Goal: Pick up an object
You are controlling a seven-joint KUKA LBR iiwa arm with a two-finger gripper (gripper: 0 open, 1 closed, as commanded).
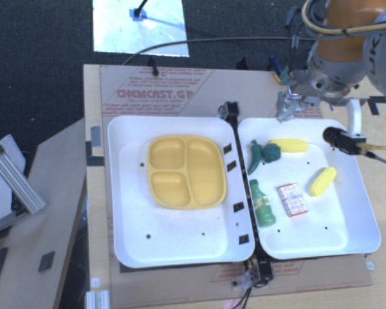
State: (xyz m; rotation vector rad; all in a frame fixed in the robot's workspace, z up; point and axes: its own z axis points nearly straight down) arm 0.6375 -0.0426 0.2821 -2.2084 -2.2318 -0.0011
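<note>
My gripper (pixel 289 110) hangs above the far rim of the right bin (pixel 347 237), just beyond a yellow corn cob (pixel 287 146). Nothing shows in it. To the cob's left lie a dark green pepper (pixel 253 158) and a small green lump (pixel 271 152). A second yellow cob (pixel 322 181) lies toward the bin's right side. Nearer the front sit a red and white box (pixel 292 199) and a green bottle (pixel 263 205) close to the divider.
The left bin (pixel 135 237) holds a yellow divided plate (pixel 185 171). Black clips (pixel 231 166) run along the seam between the bins. A black fitting with a cable (pixel 342 139) sits over the right bin's far right rim. The arm's orange band (pixel 357 5) looms at top right.
</note>
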